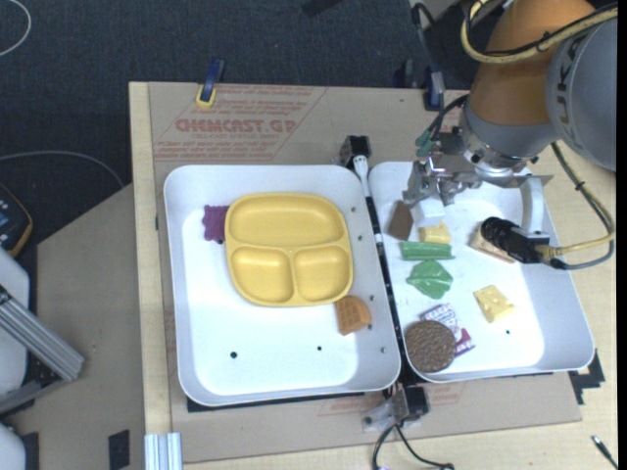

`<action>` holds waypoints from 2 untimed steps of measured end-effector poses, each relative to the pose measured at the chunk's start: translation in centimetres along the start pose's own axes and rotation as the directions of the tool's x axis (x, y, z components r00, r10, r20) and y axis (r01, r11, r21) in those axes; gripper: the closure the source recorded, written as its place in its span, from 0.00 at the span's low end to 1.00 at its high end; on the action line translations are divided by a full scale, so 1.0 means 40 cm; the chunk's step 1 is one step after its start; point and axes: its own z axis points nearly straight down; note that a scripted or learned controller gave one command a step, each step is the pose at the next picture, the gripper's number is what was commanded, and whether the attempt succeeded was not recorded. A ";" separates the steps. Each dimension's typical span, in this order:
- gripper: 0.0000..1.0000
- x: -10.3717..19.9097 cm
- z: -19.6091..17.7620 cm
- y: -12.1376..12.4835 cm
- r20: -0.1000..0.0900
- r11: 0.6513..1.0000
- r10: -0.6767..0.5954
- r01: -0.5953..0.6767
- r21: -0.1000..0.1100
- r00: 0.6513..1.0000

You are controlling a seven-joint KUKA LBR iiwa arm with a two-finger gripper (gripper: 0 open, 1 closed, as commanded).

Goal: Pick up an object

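Nearest: round brown cookie (429,345) at front of right white bin (563,333), wrapped candy (443,316) touching it. Behind: yellow cheese wedge (494,303), green leaf piece (429,277), green bar (425,250), small yellow block (435,233), brown wedge (400,221). Hand (434,182) hangs over the bin's back-left corner, just above the wedge and block; finger spread can't be told, nothing visibly held. Left white bin (196,360): yellow compartment tray (289,248), purple piece (214,221), tan bread chunk (353,313). Cardboard on tabletop (245,120) reads "CHEMCAST".
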 end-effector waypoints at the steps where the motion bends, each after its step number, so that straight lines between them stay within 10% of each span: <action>1: 1.00 -0.024 -0.007 0.024 0.001 1.000 0.001 -0.001 -0.003 1.000; 2: 1.00 -0.034 -0.015 0.003 0.000 1.000 0.001 -0.001 0.001 1.000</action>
